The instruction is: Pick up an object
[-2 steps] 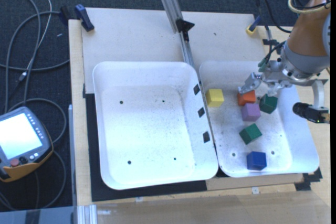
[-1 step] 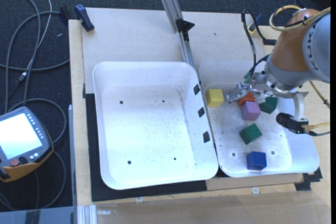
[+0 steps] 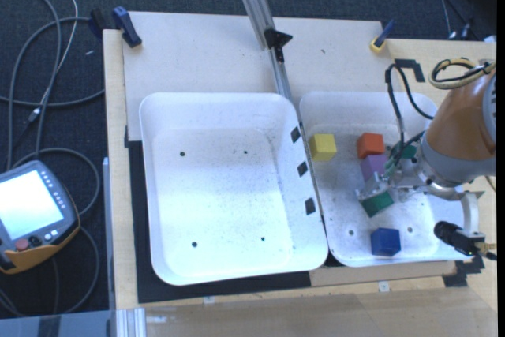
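I am hovering my gripper low in the right bin, reaching between the purple block and the green block, though I cannot tell how my jaws stand, and next I am judging a firm close and lift is needed.

No text, label, brand, number or sign is showing legibly anywhere; the lit screen of the handheld pendant is glowing blank white, its markings too small.

Your arm: broad orange band over a grey wrist collar. Black cables loop off its top, one yellow-marked. Metallic end effector, green wiring visible.
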`<action>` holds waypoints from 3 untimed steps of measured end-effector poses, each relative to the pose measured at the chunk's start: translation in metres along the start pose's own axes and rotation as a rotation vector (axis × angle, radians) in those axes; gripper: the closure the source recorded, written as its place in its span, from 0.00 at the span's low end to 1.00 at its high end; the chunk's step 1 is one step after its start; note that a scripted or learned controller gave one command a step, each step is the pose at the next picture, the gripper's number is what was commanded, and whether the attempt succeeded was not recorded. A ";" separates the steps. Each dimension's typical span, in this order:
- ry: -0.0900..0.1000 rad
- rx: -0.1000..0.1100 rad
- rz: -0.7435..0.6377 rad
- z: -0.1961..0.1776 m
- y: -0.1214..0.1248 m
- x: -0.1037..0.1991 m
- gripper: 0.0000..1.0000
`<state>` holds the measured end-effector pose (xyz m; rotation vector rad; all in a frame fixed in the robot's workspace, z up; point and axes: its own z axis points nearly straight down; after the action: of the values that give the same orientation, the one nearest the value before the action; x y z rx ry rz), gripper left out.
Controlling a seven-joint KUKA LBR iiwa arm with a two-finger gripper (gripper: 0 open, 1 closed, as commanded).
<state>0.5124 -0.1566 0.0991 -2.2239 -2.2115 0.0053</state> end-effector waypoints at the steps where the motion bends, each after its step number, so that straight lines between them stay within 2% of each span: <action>1: 0.000 -0.007 -0.006 -0.011 0.004 0.003 1.00; 2: 0.001 -0.017 -0.016 -0.106 0.057 0.085 1.00; 3: 0.004 -0.001 -0.012 -0.100 0.015 0.146 1.00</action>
<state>0.5292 -0.0108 0.1991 -2.2088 -2.2237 0.0003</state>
